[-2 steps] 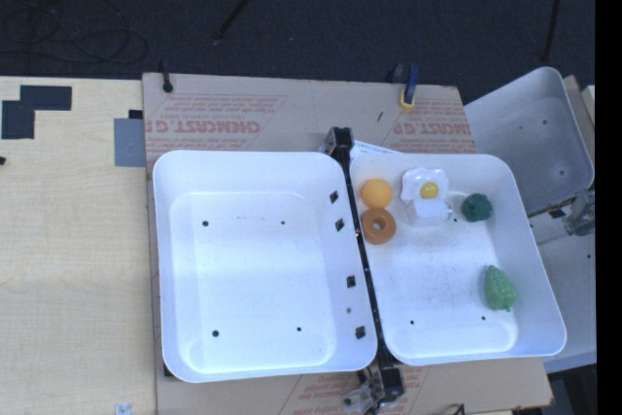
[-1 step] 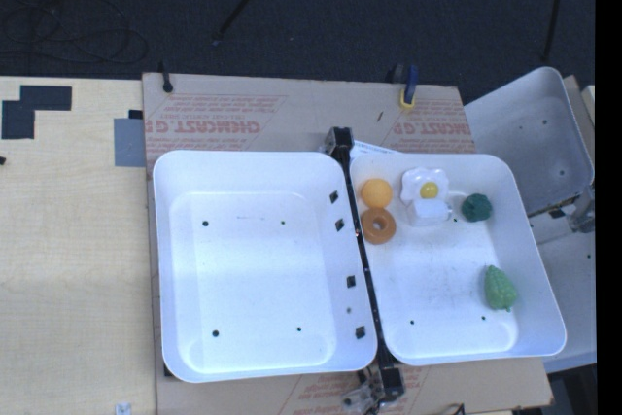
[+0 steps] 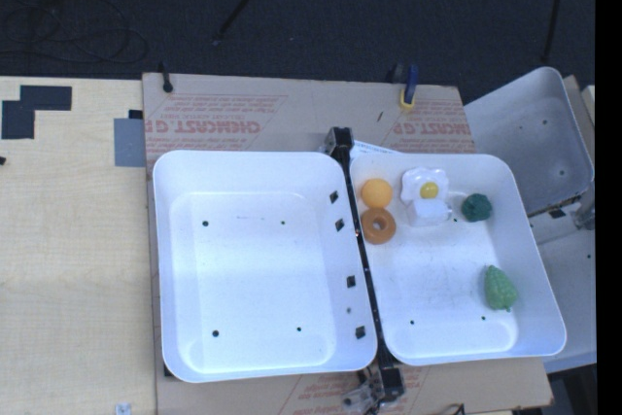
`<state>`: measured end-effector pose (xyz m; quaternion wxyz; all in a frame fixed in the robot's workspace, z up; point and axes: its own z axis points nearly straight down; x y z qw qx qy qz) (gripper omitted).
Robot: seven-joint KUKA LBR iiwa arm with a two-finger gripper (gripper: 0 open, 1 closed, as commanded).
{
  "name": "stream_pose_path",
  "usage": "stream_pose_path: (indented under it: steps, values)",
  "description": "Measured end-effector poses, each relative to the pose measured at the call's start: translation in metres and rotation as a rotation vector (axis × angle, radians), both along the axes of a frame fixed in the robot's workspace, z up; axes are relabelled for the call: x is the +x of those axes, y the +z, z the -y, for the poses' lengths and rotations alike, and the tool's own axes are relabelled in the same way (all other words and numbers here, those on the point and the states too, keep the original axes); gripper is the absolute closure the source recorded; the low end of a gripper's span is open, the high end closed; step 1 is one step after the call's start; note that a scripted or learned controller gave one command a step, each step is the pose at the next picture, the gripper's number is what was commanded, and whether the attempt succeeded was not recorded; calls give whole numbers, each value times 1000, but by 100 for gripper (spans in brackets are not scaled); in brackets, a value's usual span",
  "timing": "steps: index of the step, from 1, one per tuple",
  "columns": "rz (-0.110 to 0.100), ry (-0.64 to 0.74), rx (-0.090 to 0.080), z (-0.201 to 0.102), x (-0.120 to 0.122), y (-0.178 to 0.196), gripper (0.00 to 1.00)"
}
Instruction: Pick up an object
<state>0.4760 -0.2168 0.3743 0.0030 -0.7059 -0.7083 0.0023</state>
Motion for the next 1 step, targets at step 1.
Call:
stream_pose_path:
  steps: [1]
  values:
    - [-1,4,0,1,0,10,100]
